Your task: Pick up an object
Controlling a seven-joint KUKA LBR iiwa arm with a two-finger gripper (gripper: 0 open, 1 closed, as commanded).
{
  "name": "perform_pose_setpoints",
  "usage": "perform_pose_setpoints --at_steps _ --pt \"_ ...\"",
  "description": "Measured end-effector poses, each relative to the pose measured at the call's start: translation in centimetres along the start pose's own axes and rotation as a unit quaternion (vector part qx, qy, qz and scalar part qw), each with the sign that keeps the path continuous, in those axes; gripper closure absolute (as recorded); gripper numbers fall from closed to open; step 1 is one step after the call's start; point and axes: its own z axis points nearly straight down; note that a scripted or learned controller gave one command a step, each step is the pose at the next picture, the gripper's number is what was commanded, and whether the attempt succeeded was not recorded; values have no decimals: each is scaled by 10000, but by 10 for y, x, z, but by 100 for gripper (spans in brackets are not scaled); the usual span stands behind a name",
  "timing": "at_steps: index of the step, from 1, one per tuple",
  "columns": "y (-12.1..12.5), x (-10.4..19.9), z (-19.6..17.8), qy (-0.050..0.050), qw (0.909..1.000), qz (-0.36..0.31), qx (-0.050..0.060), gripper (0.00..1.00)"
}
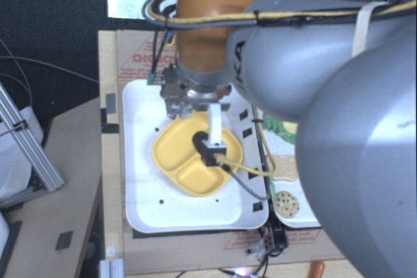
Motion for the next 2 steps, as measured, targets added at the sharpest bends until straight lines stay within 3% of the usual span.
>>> perform_pose_setpoints --at_steps 1,2 --pt "-5 -28 -6 -4 10000 -1 21 100" --pt "11 1 -193 38 10000 -38 -79 100"
